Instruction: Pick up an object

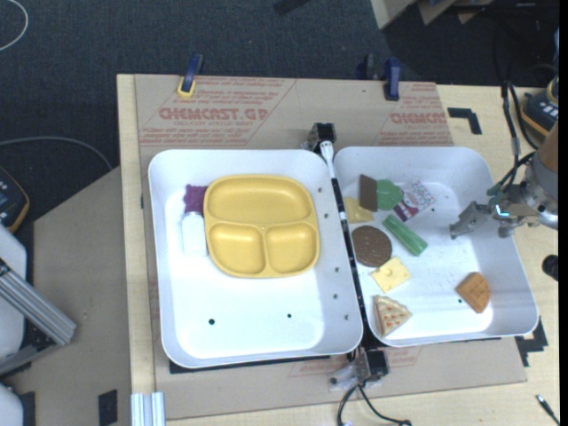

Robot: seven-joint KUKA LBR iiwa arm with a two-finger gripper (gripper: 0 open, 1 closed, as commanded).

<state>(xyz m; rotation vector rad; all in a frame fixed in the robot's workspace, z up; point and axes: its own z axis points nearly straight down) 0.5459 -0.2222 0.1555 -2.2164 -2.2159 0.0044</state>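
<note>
Grey gripper (463,227) hangs over the right bin (461,162) near its right wall; whether it is released or clenched I cannot tell. Below it lies an orange bread piece (474,291), apart from it. Further left are a green block (405,236), a brown round cookie (372,246), a cheese piece (391,276) and a pizza slice (390,313). A yellow divided plate (262,224) rests in the left bin (240,335)
</note>
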